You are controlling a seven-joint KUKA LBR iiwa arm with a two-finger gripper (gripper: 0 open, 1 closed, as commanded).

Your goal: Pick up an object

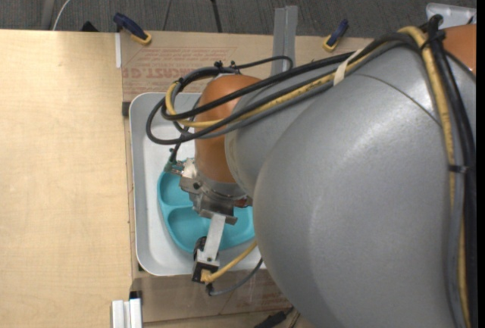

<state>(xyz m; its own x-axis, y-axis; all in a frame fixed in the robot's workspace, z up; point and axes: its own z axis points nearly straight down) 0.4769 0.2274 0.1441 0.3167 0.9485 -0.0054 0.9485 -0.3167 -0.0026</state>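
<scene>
A turquoise plastic tray-like object (176, 222) lies in the left white bin (145, 190), toward its near side. My arm covers most of the view, and its wrist with the orange band (216, 118) hangs directly over the turquoise object. The gripper (198, 190) points down into the bin just above or at that object, and the wrist hides the fingertips. Much of the turquoise object is hidden beneath the arm.
The left bin's left wall and near rim (163, 267) show. Bare wooden bench (61, 167) stretches to the left. Two clamps (130, 26) hold the cardboard backing at the far edge. The right bin is hidden by my arm.
</scene>
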